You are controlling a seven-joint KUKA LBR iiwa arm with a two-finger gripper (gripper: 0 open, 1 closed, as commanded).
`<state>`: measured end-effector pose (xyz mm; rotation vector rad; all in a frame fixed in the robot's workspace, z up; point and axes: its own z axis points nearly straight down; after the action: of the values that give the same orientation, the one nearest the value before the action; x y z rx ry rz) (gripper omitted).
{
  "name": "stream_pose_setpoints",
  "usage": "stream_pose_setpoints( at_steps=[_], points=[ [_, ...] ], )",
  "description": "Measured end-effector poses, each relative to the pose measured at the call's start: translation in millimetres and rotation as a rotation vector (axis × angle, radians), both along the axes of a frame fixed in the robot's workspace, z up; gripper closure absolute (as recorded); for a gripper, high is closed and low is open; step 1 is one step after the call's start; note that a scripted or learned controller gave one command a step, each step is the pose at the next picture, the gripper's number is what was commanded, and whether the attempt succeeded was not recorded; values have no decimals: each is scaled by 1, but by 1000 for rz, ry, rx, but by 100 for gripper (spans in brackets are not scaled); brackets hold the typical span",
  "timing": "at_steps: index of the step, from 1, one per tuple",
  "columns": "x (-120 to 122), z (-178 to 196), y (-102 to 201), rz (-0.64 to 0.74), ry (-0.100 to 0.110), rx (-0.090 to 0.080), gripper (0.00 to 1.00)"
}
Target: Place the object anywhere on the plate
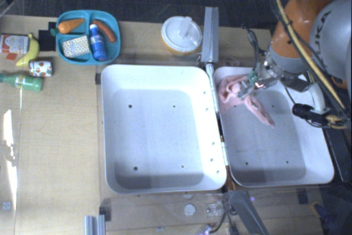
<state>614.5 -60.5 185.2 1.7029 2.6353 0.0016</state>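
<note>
Grey KUKA arm with orange band (294, 14) reaching in from right, over upper part of right shallow white bin (286, 168). Two-finger gripper (254, 82) low over that bin's upper left area, fingers pinched onto crumpled pink cloth (242, 95). Cloth partly bunched against bin's left wall, one strip trailing down-right across bin floor, upper fold caught between the fingers. Left shallow white bin (159, 129) just beside, sharing the centre divider. Above left bin, outside on wooden bench (49, 146): round white lidded container with yellow rim (181, 34). Further left: teal compartment plate (88, 36) holding orange carrot toy (71, 25), blue bottle (98, 42), reddish sausage-like piece (108, 32), patterned square item (75, 47). At far left edge: yellow banana toy (28, 51), small carton (14, 44), small printed can (40, 68), green bottle lying flat (22, 82). Cloth well apart from teal plate.
</note>
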Motion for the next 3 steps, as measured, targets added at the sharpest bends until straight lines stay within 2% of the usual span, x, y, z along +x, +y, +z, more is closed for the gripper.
stream_pose_setpoints(
  at_steps=[1,2,3],
  points=[
    [2,40,1,7,-1,1,100],
    [13,33,48,411,-2,0,100],
    [29,41,91,812,-5,-3,100]
  ],
)
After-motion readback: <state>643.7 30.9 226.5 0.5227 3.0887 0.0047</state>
